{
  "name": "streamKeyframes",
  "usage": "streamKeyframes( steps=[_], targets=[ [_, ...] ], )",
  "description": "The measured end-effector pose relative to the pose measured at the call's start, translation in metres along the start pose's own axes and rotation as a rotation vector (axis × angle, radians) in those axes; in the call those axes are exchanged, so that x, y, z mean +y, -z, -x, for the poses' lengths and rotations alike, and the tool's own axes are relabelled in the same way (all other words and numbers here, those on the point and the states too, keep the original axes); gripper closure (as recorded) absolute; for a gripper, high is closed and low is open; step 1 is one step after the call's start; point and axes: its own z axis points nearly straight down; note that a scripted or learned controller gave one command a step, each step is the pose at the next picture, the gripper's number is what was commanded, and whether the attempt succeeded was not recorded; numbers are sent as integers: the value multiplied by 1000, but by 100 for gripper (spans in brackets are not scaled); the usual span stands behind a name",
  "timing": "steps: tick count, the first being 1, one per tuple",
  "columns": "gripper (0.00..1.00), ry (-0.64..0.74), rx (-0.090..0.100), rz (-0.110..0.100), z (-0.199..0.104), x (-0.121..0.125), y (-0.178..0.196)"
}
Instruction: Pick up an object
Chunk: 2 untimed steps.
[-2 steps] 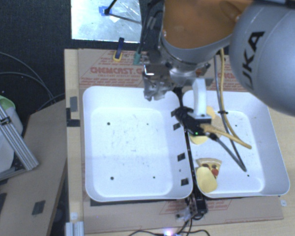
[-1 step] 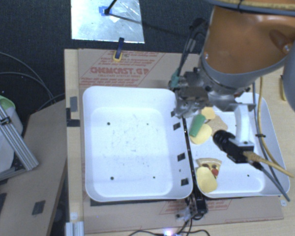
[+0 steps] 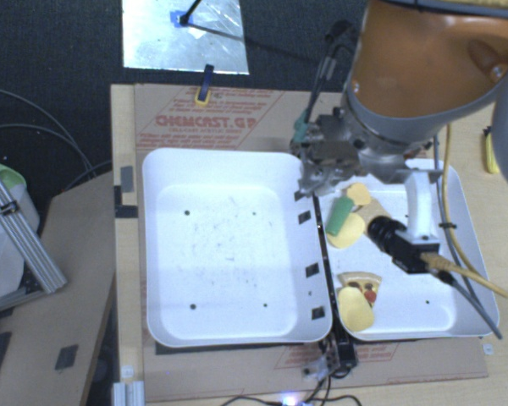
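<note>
My gripper (image 3: 315,183) hangs over the ridge between the two bins, at the far left corner of the right bin (image 3: 423,318). Its fingers point down just left of a green block (image 3: 339,216) that lies on a pale yellow piece (image 3: 349,233). Another small yellow piece (image 3: 359,195) sits just behind them. Nearer the front of the right bin lie a pizza-slice toy (image 3: 364,285) and a yellow rounded piece (image 3: 356,309). I see nothing between the fingers.
The left bin (image 3: 224,244) is a shallow white tray with dark specks. Both bins rest on a cardboard sheet (image 3: 212,118). A metal plate (image 3: 186,24) lies on the dark floor behind, and a frame stands at the left edge.
</note>
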Motion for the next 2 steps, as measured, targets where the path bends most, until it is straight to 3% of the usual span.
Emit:
streamKeyframes(
  steps=[1, 2],
  targets=[
    [100, -12, -4, 3, 66, 91, 28],
    [100, 4, 0, -7, -22, 104, -20]
  ],
)
